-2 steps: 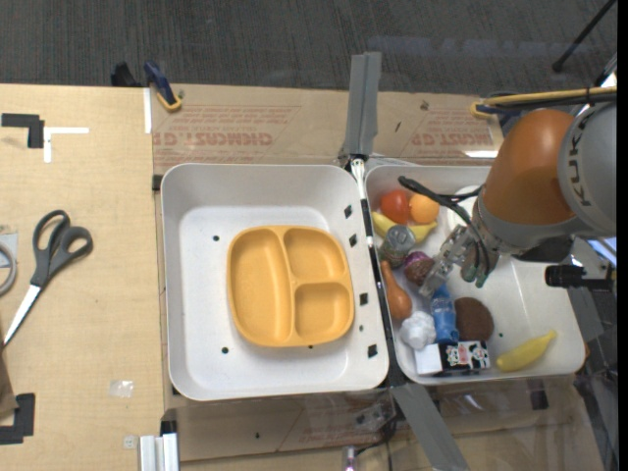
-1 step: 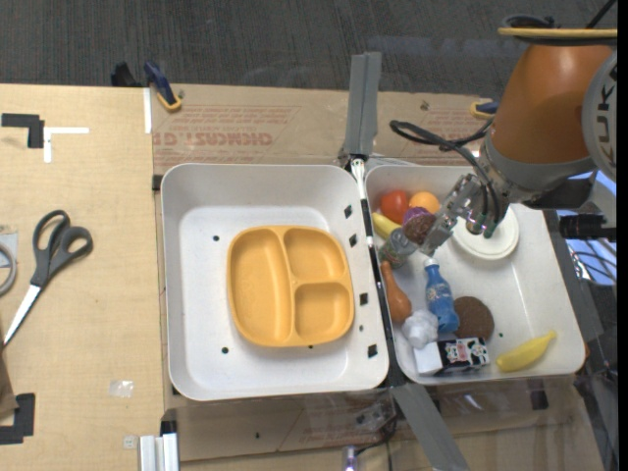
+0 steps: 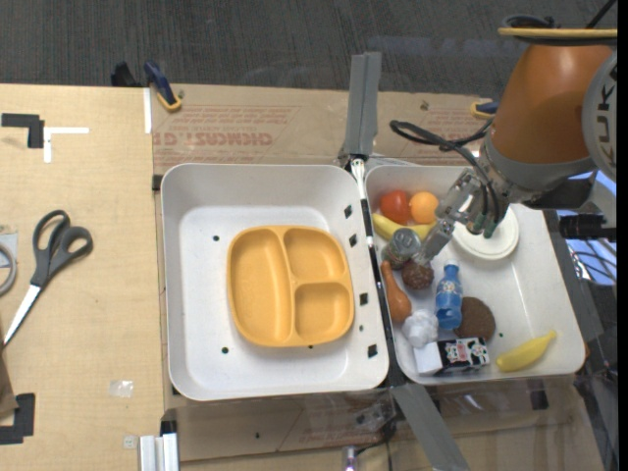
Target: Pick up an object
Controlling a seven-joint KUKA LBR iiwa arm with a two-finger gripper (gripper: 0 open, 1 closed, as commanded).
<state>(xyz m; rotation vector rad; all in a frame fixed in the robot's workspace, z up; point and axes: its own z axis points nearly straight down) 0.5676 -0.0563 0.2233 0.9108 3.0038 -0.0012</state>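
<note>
Small carton [image 3: 461, 353] at right bin [image 3: 561, 292] front edge; gripper [image 3: 446, 226] above fruit [image 3: 409, 207], finger state unclear.

Bright, even overhead light with soft shadows, mild glare on the white bins [image 3: 182, 292], slightly soft focus throughout.

the left shallow plastic bin [image 3: 186, 292] is white and carries a yellow-orange three-compartment plate [image 3: 291, 285]. the right white bin [image 3: 559, 292] shows a red round tomato [image 3: 395, 205], an orange round fruit [image 3: 424, 206], a yellow banana [image 3: 526, 352], a blue-labelled clear bottle [image 3: 448, 298], a brown rough ball [image 3: 476, 316], an orange carrot [image 3: 396, 294] and a black-and-white patterned carton [image 3: 461, 353]. the worktop [image 3: 78, 361] is pale wood; the scissors [image 3: 49, 253] have black handles.
</note>
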